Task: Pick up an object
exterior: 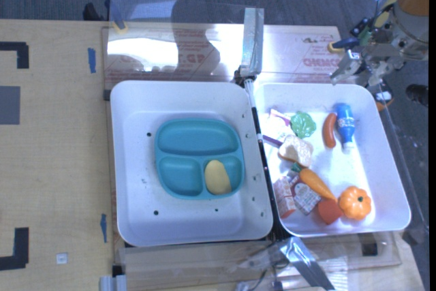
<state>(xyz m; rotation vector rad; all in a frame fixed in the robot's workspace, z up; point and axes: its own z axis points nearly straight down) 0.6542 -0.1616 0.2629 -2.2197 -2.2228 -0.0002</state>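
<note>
My gripper [357, 75] hangs above the far rim of the right bin [392, 167], its two fingers spread apart with nothing between them. Below it in that bin lie a blue bottle [345, 125] and a red-orange sausage [330, 130] side by side. Further left are a green leafy piece [304, 123] and a pale bread chunk [298, 150]. Toward the near side lie a carrot [315, 182], an orange pumpkin [355, 202], a red tomato [328, 212] and small packets [294, 196].
The left bin [129, 167] holds a teal divided tray [184, 146] with a yellow potato-like piece [217, 176] in its lower right compartment. A clear panel [177, 44] and a metal post [253, 37] stand behind the bins. The grey arm with its orange band [414, 0] enters from the upper right.
</note>
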